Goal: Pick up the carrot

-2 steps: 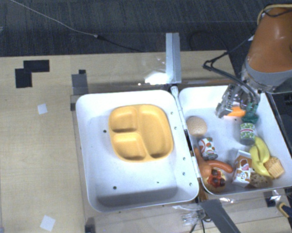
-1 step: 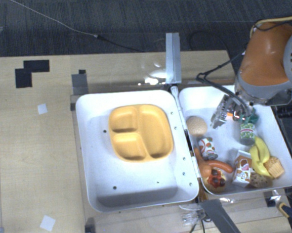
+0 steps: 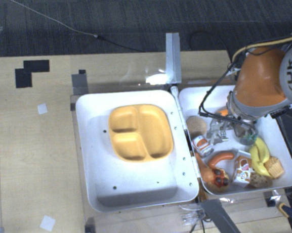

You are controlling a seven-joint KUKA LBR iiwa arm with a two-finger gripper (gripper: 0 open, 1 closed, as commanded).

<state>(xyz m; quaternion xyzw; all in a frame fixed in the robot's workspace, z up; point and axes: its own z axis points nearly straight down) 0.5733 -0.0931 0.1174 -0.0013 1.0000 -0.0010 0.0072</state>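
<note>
The big arm [image 3: 262,80] hangs over the right bin [image 3: 286,142], which is crowded with food. Its gripper [image 3: 219,131] is low among the food; I cannot tell its grip, and nothing looks lifted. The carrot [image 3: 205,170] lies against the left wall, so room is tight.

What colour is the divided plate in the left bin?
Yellow, seen in the camera view: the plate.

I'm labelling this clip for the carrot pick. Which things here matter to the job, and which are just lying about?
Job:
carrot
gripper
right bin

Lying about:
yellow divided plate
left bin
banana
sausage
muffin
</note>
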